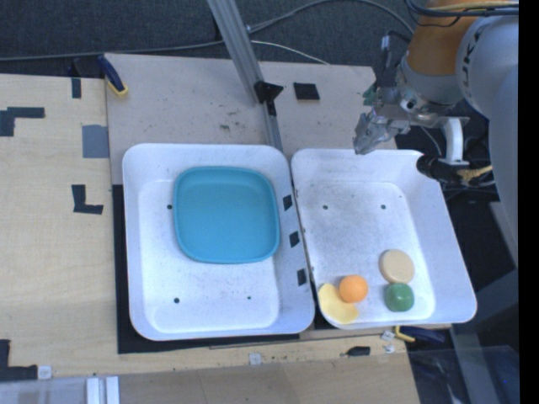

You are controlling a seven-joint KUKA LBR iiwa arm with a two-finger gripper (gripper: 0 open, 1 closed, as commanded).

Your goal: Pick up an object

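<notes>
The right bin (370,225) holds four small things near its front edge: an orange ball (353,289), a yellow piece (333,306) beside it in the front left corner, a beige round piece (397,266) and a green ball (399,297). My gripper (367,140) hangs over the back rim of the right bin, well away from those things, with nothing seen between its fingers. The left bin (152,225) carries a blue square plate (226,214).
A slanted metal bar (248,57) runs from the top of the view down to the gap between the bins. Cables lie on the dark floor behind the bench. Black tape marks dot the wooden bench on the left.
</notes>
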